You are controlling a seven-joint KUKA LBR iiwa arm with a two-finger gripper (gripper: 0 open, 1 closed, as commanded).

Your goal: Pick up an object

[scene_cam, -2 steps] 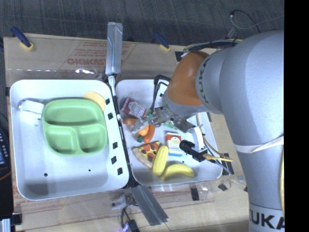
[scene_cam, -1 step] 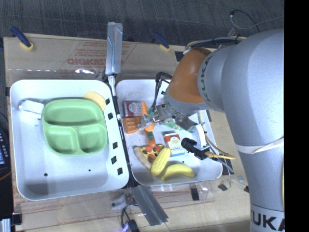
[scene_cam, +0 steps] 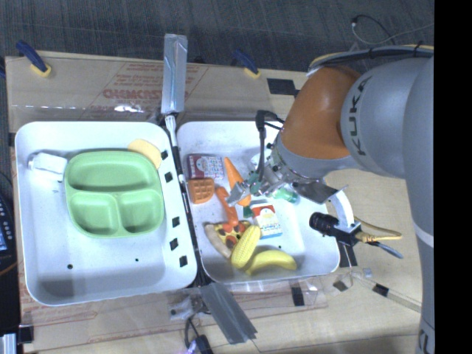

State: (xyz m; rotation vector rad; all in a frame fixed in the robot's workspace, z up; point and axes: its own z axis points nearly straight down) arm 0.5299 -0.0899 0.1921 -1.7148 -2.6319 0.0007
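My gripper point(scene_cam: 247, 190) is low in the right bin point(scene_cam: 317, 253), over the middle of a heap of toy food. An orange carrot point(scene_cam: 232, 171) lies just left of it, running under it. A small white carton point(scene_cam: 267, 220) sits right below the gripper. A green piece point(scene_cam: 288, 195) shows at its right side. Further left are a dark red packet point(scene_cam: 206, 167) and an orange waffle-like piece point(scene_cam: 200, 190). Near the front lie a pizza slice point(scene_cam: 220, 234), a corn cob point(scene_cam: 245, 246) and a banana point(scene_cam: 273, 261). The wrist hides what is directly under the gripper.
The left bin point(scene_cam: 44, 271) holds a green divided tray point(scene_cam: 114, 192), a yellow piece point(scene_cam: 146, 151) at its far right corner and a white piece point(scene_cam: 47, 163) at its left. A ridge point(scene_cam: 181, 212) divides the bins. The arm point(scene_cam: 354, 116) covers the right bin's far right.
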